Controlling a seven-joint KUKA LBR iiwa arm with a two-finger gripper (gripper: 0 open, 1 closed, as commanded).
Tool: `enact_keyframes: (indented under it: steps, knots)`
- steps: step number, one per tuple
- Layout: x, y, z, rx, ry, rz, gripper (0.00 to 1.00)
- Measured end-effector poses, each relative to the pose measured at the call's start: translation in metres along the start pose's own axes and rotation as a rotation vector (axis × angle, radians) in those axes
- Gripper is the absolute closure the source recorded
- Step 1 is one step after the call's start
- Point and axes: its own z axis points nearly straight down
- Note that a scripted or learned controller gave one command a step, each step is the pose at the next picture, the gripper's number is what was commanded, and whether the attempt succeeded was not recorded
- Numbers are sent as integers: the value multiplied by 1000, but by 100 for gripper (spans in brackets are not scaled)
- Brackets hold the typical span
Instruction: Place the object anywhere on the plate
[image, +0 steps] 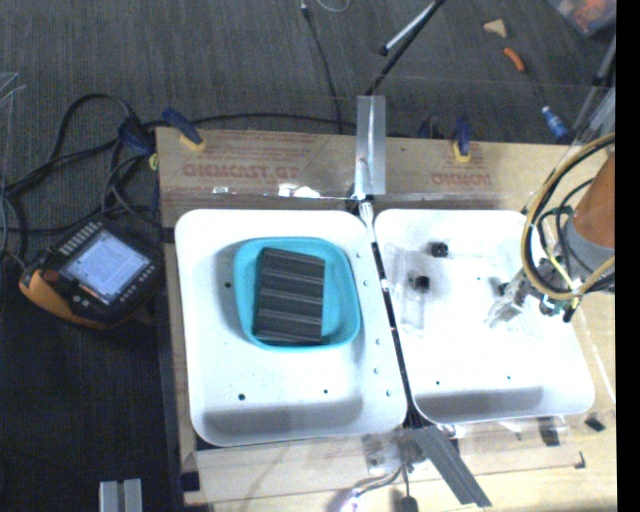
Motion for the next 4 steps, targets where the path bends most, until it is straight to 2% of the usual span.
enact_keyframes:
  steps: [1,2,3,4]
  knots:
    - [0,0,0,0,0,0,0]
    - [35,-24,47,4,2,-19,0]
    - [77,38,90,2,4,21,0]
    - [42,44,-47,2,0,-293,0]
